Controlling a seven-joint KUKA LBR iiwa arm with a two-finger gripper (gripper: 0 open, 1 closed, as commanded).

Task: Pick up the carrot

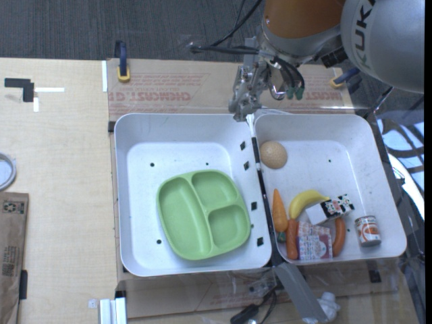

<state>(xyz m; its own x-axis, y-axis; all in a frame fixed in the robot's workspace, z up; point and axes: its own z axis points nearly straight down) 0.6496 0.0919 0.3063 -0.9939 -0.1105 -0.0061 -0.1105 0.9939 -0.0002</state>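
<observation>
Carrot (279, 210) lies unobstructed in right bin (368, 130); end effector (244, 98) grip state unreadable.

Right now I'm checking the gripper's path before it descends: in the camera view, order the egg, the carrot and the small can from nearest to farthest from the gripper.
From the gripper:
1. Egg, at the right bin's upper left.
2. Carrot, along that bin's left wall, lower down.
3. Small can, at the bin's lower right.

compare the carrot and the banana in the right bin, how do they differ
The carrot is orange, straight and tapered, lying along the bin's left wall. The banana is yellow, curved and shorter, lying nearer the middle of the bin beside a small carton. Both lie flat in the right bin.
</observation>
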